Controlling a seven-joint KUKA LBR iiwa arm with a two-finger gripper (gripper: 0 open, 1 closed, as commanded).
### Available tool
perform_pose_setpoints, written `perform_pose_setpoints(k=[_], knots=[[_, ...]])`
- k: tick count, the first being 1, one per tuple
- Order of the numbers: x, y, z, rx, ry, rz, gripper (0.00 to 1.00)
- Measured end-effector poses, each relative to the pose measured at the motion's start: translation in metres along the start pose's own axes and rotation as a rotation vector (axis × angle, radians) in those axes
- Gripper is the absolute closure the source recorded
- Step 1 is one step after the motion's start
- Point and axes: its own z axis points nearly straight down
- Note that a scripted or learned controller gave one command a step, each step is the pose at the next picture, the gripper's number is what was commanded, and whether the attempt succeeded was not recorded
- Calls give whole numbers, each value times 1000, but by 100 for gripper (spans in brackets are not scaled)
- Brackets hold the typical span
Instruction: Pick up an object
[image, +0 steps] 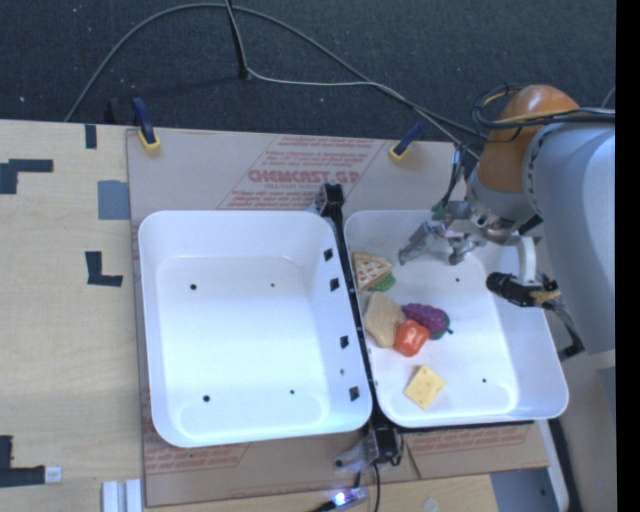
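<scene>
Yellow cheese wedge (424, 386) nearest in right bin (520, 395); end effector (430, 247) above, spread open, holding nothing.

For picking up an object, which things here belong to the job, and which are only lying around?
Belong to the job:
gripper
waffle piece
bread slice
purple grapes
red pepper
cheese wedge
right bin

Only lying around:
left bin
cardboard sheet
blue clamps
black cable

One fixed camera looks down slantwise on both bins (150, 240) from above.
</scene>
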Motion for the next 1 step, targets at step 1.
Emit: perform_pose_setpoints(k=[1], knots=[[51,-63,10,-21,-24,12,0]])
